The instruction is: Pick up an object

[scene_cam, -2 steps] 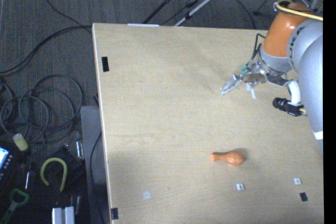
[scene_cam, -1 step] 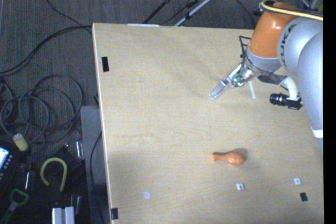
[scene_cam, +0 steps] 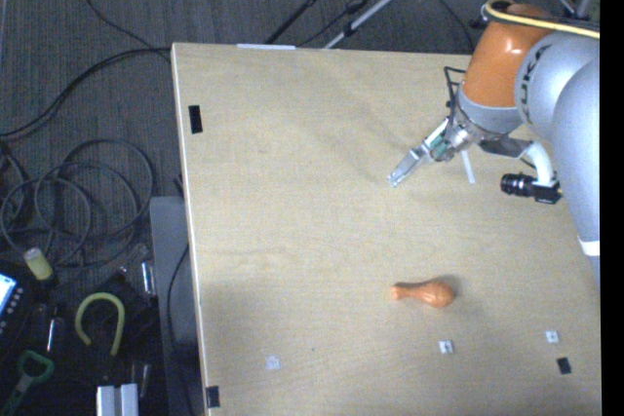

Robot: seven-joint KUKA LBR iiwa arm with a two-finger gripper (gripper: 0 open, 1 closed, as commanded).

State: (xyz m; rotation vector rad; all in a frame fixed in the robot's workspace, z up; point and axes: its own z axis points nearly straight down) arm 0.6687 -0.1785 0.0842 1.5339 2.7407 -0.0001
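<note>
While hovering well above-right of the orange object, my gripper is carrying nothing; finger state: cannot tell, pick pending.

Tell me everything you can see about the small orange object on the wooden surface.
The orange object is small and pear-shaped: a rounded bulb at the right narrowing to a thin neck pointing left. It looks smooth, perhaps rubber or plastic. It lies on its side on the pale wooden board, in the lower right part, with nothing else touching it. The pincer hangs well above it in the picture.
</note>
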